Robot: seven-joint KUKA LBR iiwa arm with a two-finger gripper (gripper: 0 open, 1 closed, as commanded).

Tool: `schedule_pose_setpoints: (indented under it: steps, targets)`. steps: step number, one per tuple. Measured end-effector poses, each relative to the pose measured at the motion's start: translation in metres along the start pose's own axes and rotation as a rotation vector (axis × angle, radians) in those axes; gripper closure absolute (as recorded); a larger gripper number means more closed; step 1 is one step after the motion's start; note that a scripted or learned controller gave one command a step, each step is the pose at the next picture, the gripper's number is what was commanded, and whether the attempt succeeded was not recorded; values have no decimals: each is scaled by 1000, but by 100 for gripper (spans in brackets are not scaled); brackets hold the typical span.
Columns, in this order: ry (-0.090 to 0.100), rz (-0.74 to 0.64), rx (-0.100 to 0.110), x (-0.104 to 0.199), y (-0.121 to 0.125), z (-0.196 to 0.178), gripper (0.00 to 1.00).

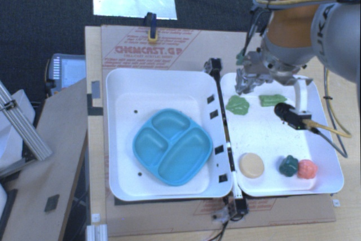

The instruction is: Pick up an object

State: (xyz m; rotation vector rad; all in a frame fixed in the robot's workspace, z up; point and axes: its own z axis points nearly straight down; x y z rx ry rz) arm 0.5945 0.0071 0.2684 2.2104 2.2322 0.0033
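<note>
The pincer hangs low over the far left corner of the right bin, just above a light green piece; whether it is open or closed I cannot tell. A darker green piece lies beside it. A blue divided plate sits in the left bin.

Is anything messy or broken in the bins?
Nothing looks broken or spilled. The blue tray sits a bit crooked in the left bin, turned at an angle to its walls. The toy foods lie apart in the right bin.
</note>
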Motion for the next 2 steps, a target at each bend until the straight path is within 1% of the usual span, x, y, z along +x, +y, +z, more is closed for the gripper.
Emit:
schedule_pose_setpoints:
  steps: [1, 2]
  targets:
    - [0, 0, 1, 50, -5, 22, 100]
    - [0, 0, 1, 103, -12, 19, 100]
